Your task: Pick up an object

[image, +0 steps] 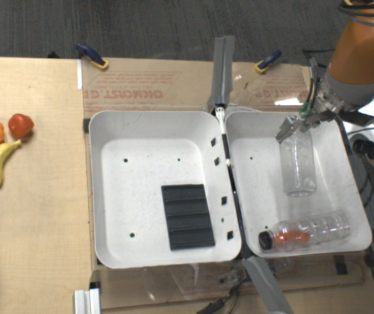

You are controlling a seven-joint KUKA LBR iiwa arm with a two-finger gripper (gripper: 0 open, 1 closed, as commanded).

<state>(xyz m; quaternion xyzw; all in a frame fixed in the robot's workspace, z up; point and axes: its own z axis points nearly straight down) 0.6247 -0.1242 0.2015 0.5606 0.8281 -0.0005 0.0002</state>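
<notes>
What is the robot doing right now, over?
Gripper hovering at the top of the right bin, above a clear cup. Nothing seen held. Clear bottle lying near the front wall. Black block in the left bin.

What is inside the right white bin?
Two clear plastic bottles: one upright bottle near the gripper, one lying bottle with a black cap and orange contents. The bin floor beneath them shows through.

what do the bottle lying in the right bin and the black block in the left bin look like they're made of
The bottle looks like clear, glossy plastic: the bin floor shows through it, and it carries an orange label and a dark cap. The black block looks matte, perhaps rubber or foam, with ridges across it and no shine.
</notes>
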